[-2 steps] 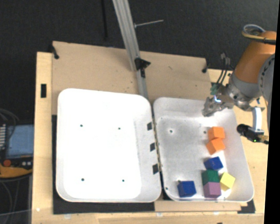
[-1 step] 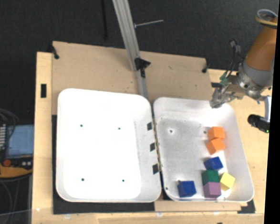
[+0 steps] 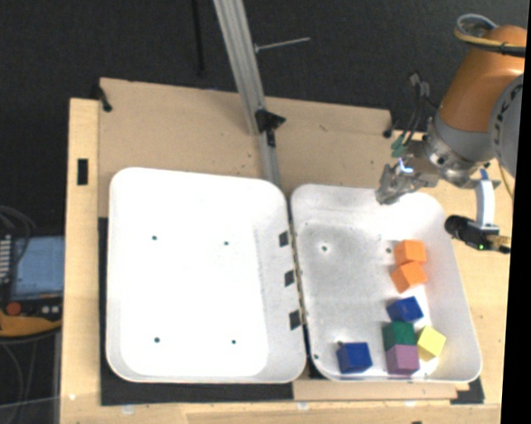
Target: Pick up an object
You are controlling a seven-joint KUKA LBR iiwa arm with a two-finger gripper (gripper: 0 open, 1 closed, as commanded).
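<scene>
The blocks are lying in the right bin [image 3: 338, 212], all gathered along its right side and near corner. There are seven of them. Two orange blocks [image 3: 411, 263] are sitting one just beside the other, at the far end of the group. Below them a blue block [image 3: 405, 310] is resting, and next to it a green block [image 3: 399, 334] is touching a purple block [image 3: 403, 358]. A yellow block [image 3: 431, 341] is leaning at the right of these two, close to the bin wall. A second blue block [image 3: 354, 357] is lying a little apart to the left, near the front rim.

The gripper [image 3: 392, 190] is hanging over the far rim of the right bin, well apart from the blocks, and nothing is showing between its fingers. It is too small and blurred here, so I cannot tell if it is open or closed. The arm [image 3: 476, 85] is reaching in from the right, with its orange band above the grey wrist, and it is slanting down and to the left toward the bin.

The left bin [image 3: 198, 274] is standing just beside the right one, and both are resting on the wooden bench [image 3: 163, 127]. A metal pole [image 3: 244, 60] is rising at a slant from behind the bins. No readable writing is appearing on any thing.
</scene>
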